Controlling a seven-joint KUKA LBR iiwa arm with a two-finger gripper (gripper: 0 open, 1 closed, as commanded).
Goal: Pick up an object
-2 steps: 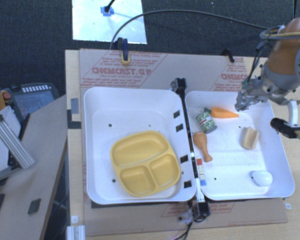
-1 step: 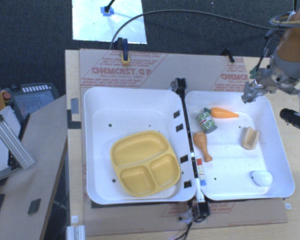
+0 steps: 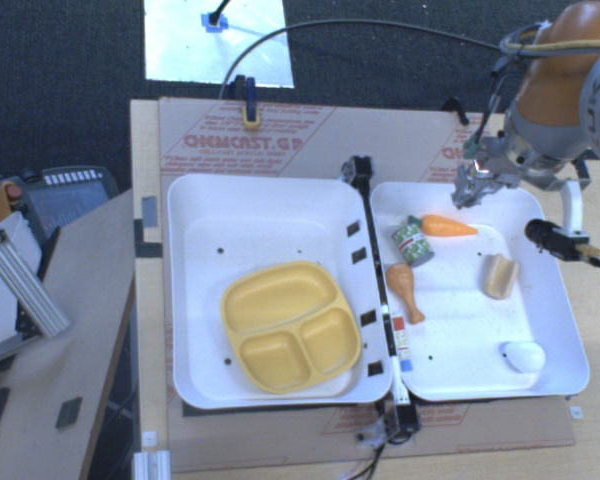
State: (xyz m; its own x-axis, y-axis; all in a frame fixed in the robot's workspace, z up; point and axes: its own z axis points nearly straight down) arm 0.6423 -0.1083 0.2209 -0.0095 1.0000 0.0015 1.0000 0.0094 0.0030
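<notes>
Orange carrot [image 3: 448,227] beside green can [image 3: 411,241], drumstick [image 3: 404,290] nr; jaws above, state unclear.

One fixed camera looks down slantwise, seemingly from the bench's [image 3: 310,133] front.

A yellow divided tray [image 3: 290,338] lies in the left bin [image 3: 205,228].
</notes>
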